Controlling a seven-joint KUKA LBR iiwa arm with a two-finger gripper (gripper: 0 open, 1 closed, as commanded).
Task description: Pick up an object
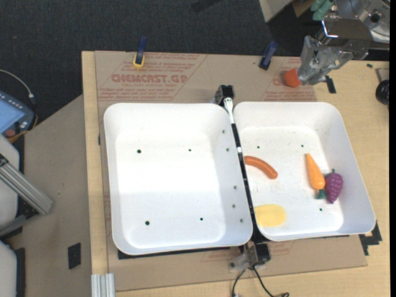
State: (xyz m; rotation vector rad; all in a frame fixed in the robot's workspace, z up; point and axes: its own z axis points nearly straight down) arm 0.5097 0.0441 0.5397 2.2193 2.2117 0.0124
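My gripper point(309, 73) hangs beyond the far edge of the right bin point(356, 166), at the top right of the camera view. A small red-orange object point(290, 78) sits right at its lower left tip, over the cardboard; whether the gripper holds it is not clear. In the right bin lie an orange sausage-shaped piece point(260, 166), a carrot point(314, 171), a purple grape bunch point(333, 186) touching the carrot's lower end, and a flat yellow piece point(270, 215) near the front rim.
The left bin point(111, 166) lies beside the right one, joined along a black clamp strip point(235, 153). Both rest on a cardboard sheet point(161, 73) with a yellow clip point(139, 59) and a blue clip point(268, 54) at its far edge.
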